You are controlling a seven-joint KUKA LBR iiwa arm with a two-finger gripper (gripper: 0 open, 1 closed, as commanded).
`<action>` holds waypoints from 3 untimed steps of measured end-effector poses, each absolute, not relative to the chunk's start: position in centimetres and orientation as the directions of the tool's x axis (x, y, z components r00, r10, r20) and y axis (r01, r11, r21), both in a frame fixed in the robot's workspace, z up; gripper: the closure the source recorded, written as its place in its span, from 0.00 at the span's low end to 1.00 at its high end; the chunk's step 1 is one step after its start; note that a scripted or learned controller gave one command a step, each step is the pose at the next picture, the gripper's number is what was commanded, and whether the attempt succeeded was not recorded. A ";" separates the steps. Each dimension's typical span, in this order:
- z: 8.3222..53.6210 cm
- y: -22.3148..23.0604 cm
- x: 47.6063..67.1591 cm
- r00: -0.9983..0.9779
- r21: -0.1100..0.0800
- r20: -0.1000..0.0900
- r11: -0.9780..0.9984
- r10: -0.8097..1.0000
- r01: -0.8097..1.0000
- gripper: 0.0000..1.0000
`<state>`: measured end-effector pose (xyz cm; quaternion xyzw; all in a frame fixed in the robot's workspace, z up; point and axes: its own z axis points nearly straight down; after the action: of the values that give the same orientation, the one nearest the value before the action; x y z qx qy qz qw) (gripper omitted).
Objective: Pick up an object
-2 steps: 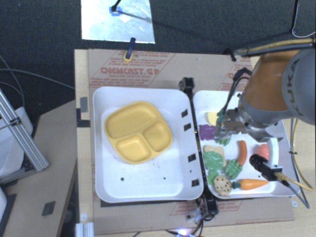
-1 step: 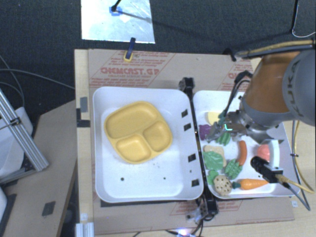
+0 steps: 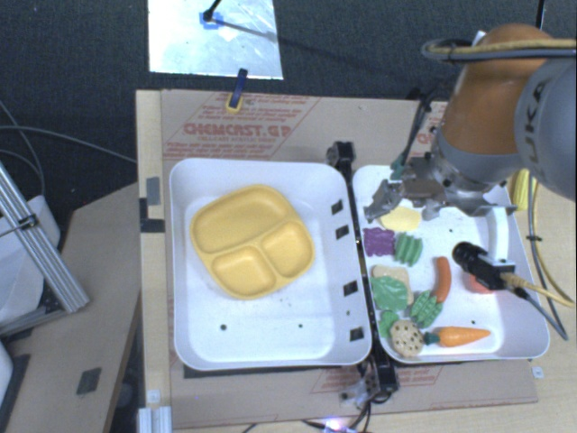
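Note:
The right bin (image 3: 532,327) holds several toy foods. A pale yellow piece (image 3: 402,219) lies near its back left. Nearby are purple grapes (image 3: 379,240), a green pickle (image 3: 408,248), a red-orange sausage (image 3: 442,279), a lettuce leaf (image 3: 390,290), a green broccoli-like piece (image 3: 425,309), a cookie (image 3: 406,336) and a carrot (image 3: 462,336). My gripper (image 3: 402,208) hovers low over the yellow piece, open, one finger on each side of it. Nothing is held between them.
The left bin (image 3: 270,332) carries a yellow divided plate (image 3: 251,240). A black-clipped divider (image 3: 350,242) separates the two bins. A small red piece (image 3: 480,284) sits at the right of the right bin, partly hidden. The arm's bulk hangs over the bin's back right.

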<state>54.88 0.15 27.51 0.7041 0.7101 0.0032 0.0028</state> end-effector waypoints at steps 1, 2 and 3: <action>18.0 -3.9 56.6 0.002 -0.003 -0.001 -0.002 1.000 1.000 0.00; 10.6 -8.8 59.3 0.003 -0.001 -0.001 -0.003 1.000 1.000 0.00; 8.6 -12.8 53.5 0.002 0.005 0.002 -0.002 1.000 1.000 0.00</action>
<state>53.49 -12.78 8.57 0.7079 0.7063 0.0023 0.0012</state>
